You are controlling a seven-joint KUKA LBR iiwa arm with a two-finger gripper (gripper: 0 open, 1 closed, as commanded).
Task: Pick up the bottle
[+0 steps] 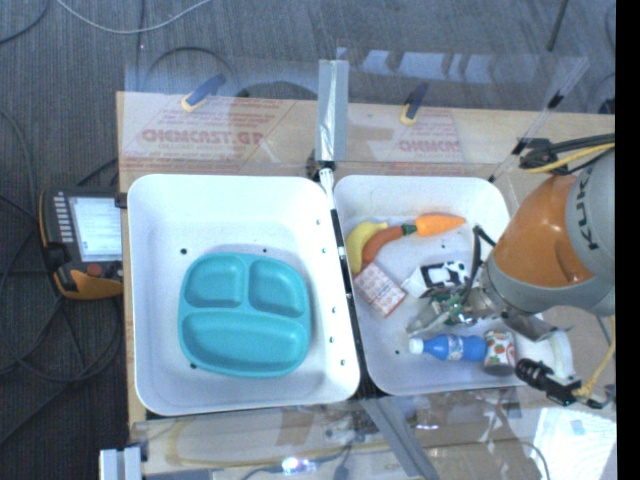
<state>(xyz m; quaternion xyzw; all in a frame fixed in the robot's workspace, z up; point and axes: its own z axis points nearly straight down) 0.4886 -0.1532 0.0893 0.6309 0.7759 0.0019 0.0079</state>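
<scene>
Floor: dark grey carpet (60, 118) surrounds the bench, with thin cables trailing across it.
Bench: pale wooden top (250, 133) with faint red printing, bearing two shallow white bins side by side.
Left bin: white tray (160, 208) holding one item.
Right bin: white tray (440, 190) crowded with small objects.
Arm: grey body with an orange band (535, 243), reaching in from the right edge over the right bin's right side.
Teal plate: three-compartment dish (243, 313) lying flat in the middle of the left bin.
Handheld pendant: orange and black unit with a lit screen (85, 236) on the floor just left of the bench.
Gripper: its dark and metallic parts (450, 303) sit low over the right bin's centre, just above the bottle; whether the fingers are spread or pressed together cannot be made out.
Bottle: blue with a white cap (450, 348), lying on its side near the right bin's front wall, cap pointing left, nothing gripping it.
Carrot: orange toy (435, 225) near the right bin's back wall.
Banana: yellow toy (362, 238) beside the carrot, against the left wall.
Small packet: white with red pattern (380, 290), left of the gripper.
</scene>
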